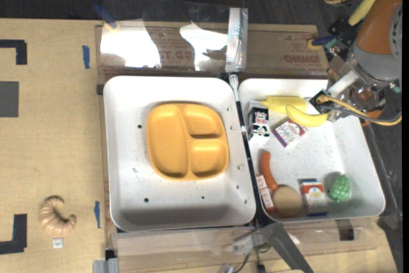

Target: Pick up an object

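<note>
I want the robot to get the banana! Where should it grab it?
Probably at the banana's middle, coming straight down from above. It lies flat near the right bin's back wall, long and narrow, so fingers closing across its narrow width should fit. The gripper sits at its right end.

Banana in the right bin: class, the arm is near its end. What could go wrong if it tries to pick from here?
1. The banana is curved and lies by the bin's far wall, so the gripper may slip off its end or bump the wall.
2. A small packet and a black-and-white carton lie close beside it; dragging the banana could push them around.
</note>
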You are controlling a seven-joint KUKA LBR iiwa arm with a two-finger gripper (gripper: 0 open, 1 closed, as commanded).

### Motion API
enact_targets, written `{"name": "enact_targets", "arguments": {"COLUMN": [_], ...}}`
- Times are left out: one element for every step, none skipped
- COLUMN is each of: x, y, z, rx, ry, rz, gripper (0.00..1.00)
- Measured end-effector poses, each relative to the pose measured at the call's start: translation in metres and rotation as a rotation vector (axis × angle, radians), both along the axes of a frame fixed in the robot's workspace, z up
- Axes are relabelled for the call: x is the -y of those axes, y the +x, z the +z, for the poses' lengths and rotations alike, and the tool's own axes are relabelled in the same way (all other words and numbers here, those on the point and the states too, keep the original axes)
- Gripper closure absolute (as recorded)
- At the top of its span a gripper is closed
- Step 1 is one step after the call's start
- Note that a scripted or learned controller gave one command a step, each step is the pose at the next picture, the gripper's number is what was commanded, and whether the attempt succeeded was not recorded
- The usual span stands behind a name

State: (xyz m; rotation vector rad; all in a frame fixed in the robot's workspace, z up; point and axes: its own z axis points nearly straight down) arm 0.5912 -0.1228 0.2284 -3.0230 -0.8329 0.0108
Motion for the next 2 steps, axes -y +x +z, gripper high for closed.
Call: {"name": "enact_targets", "arguments": {"x": [0.059, 0.045], "y": [0.049, 0.050], "z": [0.074, 0.022], "rx": [0.012, 0.004], "ry": [-0.005, -0.001], "rz": [0.037, 0.300], "gripper": [1.00, 1.00]}}
